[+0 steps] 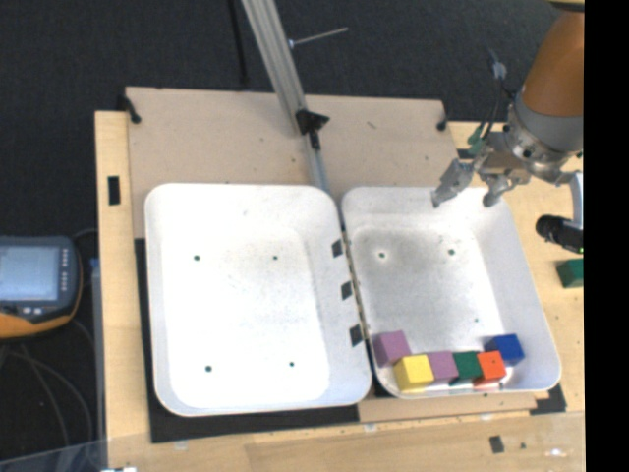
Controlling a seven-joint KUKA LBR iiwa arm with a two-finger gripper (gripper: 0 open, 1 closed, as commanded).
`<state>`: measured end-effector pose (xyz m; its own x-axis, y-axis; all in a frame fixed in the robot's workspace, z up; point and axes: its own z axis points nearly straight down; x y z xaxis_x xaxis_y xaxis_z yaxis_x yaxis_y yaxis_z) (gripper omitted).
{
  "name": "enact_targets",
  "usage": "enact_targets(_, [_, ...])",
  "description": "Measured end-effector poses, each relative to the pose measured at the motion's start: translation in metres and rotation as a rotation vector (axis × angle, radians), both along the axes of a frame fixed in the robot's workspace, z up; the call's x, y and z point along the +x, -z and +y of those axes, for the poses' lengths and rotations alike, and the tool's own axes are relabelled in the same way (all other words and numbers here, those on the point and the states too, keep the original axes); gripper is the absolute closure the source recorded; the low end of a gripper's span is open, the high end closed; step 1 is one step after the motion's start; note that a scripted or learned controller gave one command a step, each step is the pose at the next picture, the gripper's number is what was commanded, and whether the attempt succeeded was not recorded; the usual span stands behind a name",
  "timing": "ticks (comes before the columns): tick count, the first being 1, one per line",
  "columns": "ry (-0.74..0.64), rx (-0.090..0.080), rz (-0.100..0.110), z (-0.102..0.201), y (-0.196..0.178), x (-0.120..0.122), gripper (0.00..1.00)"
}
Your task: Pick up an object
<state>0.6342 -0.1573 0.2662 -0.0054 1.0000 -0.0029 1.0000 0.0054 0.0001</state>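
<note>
Wooden counter [393, 131] carries both bins; claw [470, 187] hangs released and bare, blocks [447, 362] well below it against the right bin's [526, 264] wall, likely blocking a finger

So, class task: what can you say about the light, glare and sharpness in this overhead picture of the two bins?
Camera view: light is even and soft, with the left bin bright white and near glare; the right bin shows grey speckling; the blocks look slightly soft-edged; the gripper is a little blurred against the bench.
</note>
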Motion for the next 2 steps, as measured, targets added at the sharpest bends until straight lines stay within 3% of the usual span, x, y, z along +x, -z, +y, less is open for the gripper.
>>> enact_targets(1, [0.001,0.0,-0.011,0.012,-0.096,0.022,0.0])
enact_targets(2, [0.002,-0.001,-0.011,-0.006,-0.256,0.005,0.0])
